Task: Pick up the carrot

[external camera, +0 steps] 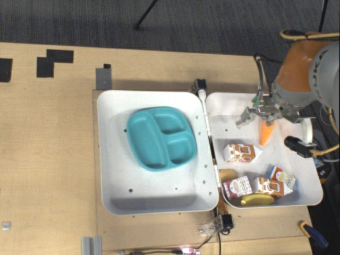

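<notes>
- While the two-finger metal gripper (264,116) hangs over the right white bin (313,195), its fingers pinch the tapered orange carrot's (265,132) top.
- A teal divided plate (161,137) lies in the left bin (114,195).

You've got two white bins side by side on the bench. The left bin (114,142) has a teal divided plate (160,137) sitting in the middle, tilted a bit. Over in the right bin (313,187) there's a small carton (240,152) near the center, then two more cartons (240,186) (275,184) along the front with a banana (257,199) right beside them.
</notes>
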